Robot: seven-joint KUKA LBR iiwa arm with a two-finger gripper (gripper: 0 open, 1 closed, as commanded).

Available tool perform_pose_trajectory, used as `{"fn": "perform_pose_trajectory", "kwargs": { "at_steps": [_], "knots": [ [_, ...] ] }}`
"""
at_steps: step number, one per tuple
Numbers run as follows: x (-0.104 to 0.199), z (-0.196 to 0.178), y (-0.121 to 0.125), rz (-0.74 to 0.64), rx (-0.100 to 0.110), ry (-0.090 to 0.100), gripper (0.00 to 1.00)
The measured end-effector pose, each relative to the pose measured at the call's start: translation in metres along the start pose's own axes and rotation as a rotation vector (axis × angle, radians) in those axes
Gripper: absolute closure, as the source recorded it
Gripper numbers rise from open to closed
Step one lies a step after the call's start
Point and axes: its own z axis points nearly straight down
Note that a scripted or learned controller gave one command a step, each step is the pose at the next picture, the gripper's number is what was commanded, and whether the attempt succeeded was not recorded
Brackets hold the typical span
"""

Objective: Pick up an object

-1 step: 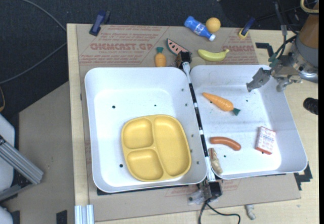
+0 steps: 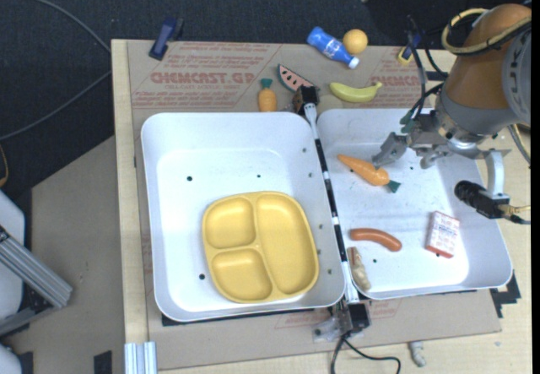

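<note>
An orange carrot (image 2: 364,170) with a green tip lies in the upper left of the right bin (image 2: 472,275). Lower down in that bin are a red sausage (image 2: 376,238), a small red and white box (image 2: 442,234), and a brownish item (image 2: 358,268) against the left wall. My gripper (image 2: 411,153) hangs over the back of the right bin, just right of the carrot. It is open, with one finger close to the carrot's green end and nothing between the fingers.
The left bin (image 2: 169,153) holds a yellow divided plate (image 2: 258,245). On the bench behind the bins lie a banana (image 2: 355,92), a blue bottle (image 2: 330,46), an orange ball (image 2: 355,40), a watermelon slice (image 2: 291,77) and a small orange toy (image 2: 267,99).
</note>
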Motion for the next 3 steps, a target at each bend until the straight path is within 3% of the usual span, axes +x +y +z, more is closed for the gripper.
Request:
{"fn": "perform_pose_trajectory", "kwargs": {
  "at_steps": [1, 2, 3],
  "knots": [
    [0.037, 0.069, -0.009, 0.0, -0.002, -0.001, 0.0],
    [0.037, 0.059, -0.009, 0.001, -0.005, -0.002, 1.0],
    [0.087, -0.067, -0.033, 0.0, -0.007, -0.001, 1.0]
  ]
}}
